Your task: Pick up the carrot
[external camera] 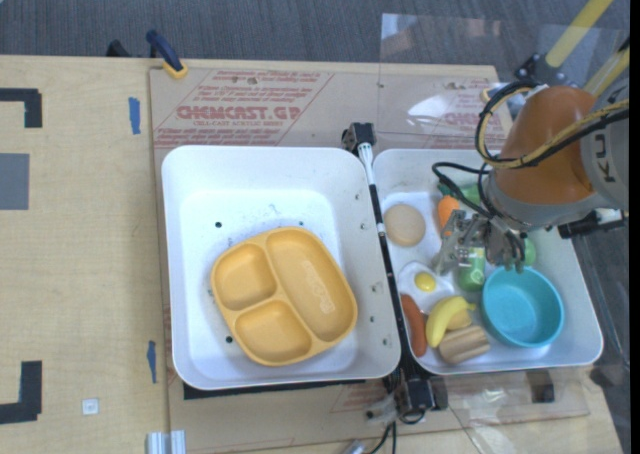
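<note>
Carrot [448,212] is seen in the right bin [580,287], at its far side, partly hidden beneath the arm, so access is crowded. The tool [478,247] hangs just near of it; its spread cannot be told.

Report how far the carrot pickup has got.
Done: the arm has reached over the right bin, and the gripper sits low among the toy food. In hand: nothing visibly held; the carrot lies beside the gripper, against the arm's edge, on the bin floor. Left: closing on the carrot and lifting it clear.
</note>
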`<state>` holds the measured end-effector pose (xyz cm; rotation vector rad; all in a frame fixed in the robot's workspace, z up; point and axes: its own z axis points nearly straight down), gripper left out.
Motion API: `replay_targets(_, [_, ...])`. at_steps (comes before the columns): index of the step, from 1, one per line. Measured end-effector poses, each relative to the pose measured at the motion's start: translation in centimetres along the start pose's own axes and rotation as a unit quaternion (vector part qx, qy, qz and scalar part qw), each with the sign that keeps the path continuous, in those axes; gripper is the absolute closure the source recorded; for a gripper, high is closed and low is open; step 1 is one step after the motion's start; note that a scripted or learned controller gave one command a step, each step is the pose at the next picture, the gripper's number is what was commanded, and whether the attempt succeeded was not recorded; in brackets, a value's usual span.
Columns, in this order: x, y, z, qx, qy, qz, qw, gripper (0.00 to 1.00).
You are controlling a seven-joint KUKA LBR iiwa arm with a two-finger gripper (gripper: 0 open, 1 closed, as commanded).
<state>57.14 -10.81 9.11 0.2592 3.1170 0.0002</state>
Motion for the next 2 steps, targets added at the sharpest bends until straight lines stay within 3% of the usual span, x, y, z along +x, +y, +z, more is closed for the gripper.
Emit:
replay_targets(1, [-2.8, 3.3, -9.8, 0.0, -0.001, 0.204, 0.979, 1.0])
replay_targets(2, [2.3, 7.5, -9.4, 0.003, 0.007, 0.398, 0.9174, 1.0])
